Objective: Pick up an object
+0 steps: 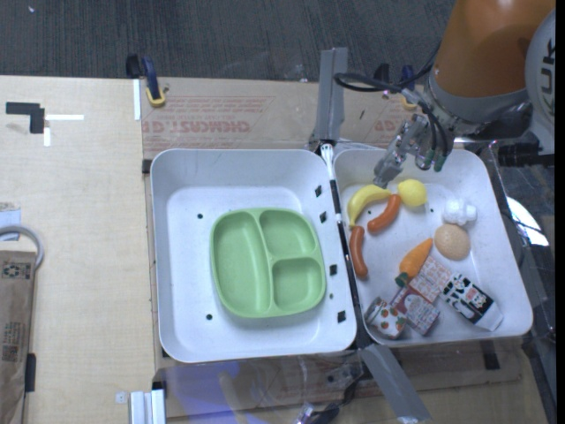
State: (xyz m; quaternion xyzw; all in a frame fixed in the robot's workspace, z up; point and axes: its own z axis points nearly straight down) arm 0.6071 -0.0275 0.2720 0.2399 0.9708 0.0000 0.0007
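A yellow lemon [411,192] lies in the right bin [503,228], at about six o'clock from the gripper [415,155], just beside it. Whether the fingers are open or closed cannot be told. The grey-and-orange arm [494,38] reaches in from two o'clock. Two sausages, one banana [364,201], one carrot [415,259] lie nearby. One green divided plate [267,261] sits in the left bin [177,237].

One fixed camera above the bench [71,237], looking down aslant, both bins [177,325] framed
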